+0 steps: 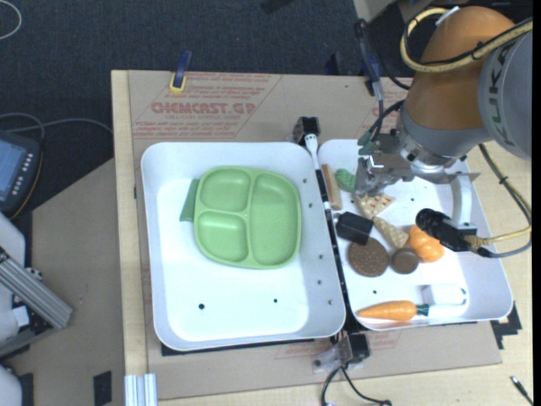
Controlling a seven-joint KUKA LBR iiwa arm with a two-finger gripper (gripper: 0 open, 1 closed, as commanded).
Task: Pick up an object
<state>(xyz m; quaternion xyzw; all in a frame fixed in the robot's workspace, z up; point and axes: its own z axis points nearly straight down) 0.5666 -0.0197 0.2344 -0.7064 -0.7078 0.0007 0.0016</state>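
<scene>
Two white bins sat side by side on a cardboard-covered bench [254, 100], their inner rims touching along the middle. Nearest the camera, in the right bin [499, 299], an orange carrot [389, 312] lay along the front wall, with a white tube-like item [444, 295] just beside it toward the front right corner. Behind them came a tight cluster: a dark brown round cookie [368, 258], a smaller brown disc [405, 261], an orange fruit [425, 246], a black block [353, 227] and a tan cone [389, 229], most of them touching or nearly so. Open white floor remained in that bin along its right side and in a strip between the carrot and the cluster. The left bin [169, 252] held a green divided plate [249, 216] lying flat toward its back half, well apart from the front wall, which left broad bare floor near the camera and down the left edge.

Farther back, the gripper [372, 180] hung over the rear part of the right bin, close to a waffle-patterned piece [374, 203] and a small green object [345, 178]. Whether its fingers were spread or closed could not be told, and nothing was seen between them. A black attachment [439, 227] jutted from the wrist above the orange fruit. Beyond the bench lay dark carpet [127, 24], and a blue clamp [180, 73] gripped the back edge of the cardboard.
</scene>
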